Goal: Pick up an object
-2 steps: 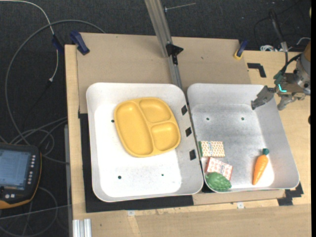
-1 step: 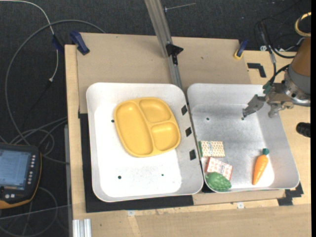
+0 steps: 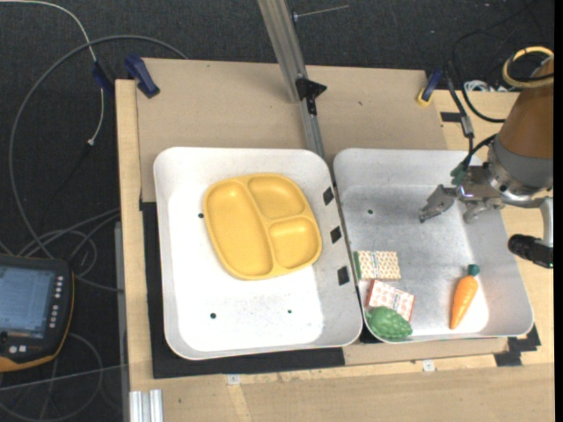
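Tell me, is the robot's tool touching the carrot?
Apart. The camera view shows the tool hanging near the back of the right bin, while the carrot lies near the bin's front edge, with bare white floor between them.

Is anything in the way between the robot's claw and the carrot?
Nothing visible. The gripper hangs over the right bin, and only bare bin floor lies between it and the carrot nearer the front.

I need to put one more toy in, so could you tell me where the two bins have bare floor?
Left bin: bare strip below the yellow divided plate. Right bin: bare upper left, beside the gripper, and middle patch between cracker packet and carrot. Crowded: lower left corner, with the red packet and green toy.
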You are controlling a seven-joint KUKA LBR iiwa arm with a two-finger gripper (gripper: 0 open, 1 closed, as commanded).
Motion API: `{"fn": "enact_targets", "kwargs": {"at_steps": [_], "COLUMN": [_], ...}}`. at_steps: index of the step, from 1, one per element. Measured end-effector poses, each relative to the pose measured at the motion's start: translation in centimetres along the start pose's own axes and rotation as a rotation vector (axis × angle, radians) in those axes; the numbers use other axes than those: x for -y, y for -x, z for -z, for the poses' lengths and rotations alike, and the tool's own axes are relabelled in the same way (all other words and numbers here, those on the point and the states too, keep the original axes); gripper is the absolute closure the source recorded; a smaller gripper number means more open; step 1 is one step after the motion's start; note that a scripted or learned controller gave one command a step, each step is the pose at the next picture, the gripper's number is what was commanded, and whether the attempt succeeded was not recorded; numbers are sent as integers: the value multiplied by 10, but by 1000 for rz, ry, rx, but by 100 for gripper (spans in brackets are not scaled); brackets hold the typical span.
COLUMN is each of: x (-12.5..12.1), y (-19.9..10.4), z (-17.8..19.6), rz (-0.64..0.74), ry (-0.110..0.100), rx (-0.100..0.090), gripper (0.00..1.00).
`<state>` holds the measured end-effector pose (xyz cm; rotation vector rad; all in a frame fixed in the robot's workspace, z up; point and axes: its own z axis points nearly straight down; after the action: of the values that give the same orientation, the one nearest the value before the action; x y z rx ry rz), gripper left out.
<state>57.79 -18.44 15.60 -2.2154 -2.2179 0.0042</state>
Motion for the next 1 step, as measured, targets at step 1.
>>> {"fn": "enact_targets", "kwargs": {"at_steps": [1], "x": [1], "y": [0], "z": [-42], "rz": [-1], "ry": [0], "rx": [0], "gripper": [0]}}
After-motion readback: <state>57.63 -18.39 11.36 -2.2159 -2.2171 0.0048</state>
